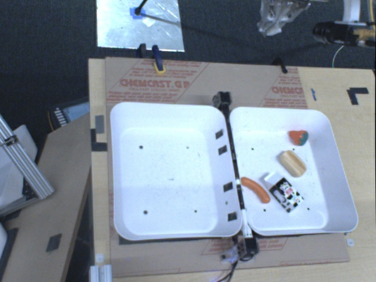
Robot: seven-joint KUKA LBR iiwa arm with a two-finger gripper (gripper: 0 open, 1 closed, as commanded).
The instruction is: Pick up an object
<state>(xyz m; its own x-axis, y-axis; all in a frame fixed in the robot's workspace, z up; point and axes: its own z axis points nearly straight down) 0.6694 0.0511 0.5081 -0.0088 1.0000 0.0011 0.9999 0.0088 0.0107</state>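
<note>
The right bin (338, 175) holds several small objects. An orange-red strawberry-like piece (298, 137) lies near its far right side. Below it rests a tan bread roll (292, 163). An orange sausage (255, 189) lies near the divider, and a black-and-white spotted block (285, 194) sits beside it. My gripper (274, 16) hangs high at the top of the view, beyond the bins' far edge and well away from the objects. Nothing shows between its fingers.
The left bin (170, 169) sits next to the right one, with a black clip strip (232, 163) along the shared edge. A shiny metal sheet (140, 15) lies on the dark floor at the back. Aluminium framing (20, 163) stands at left.
</note>
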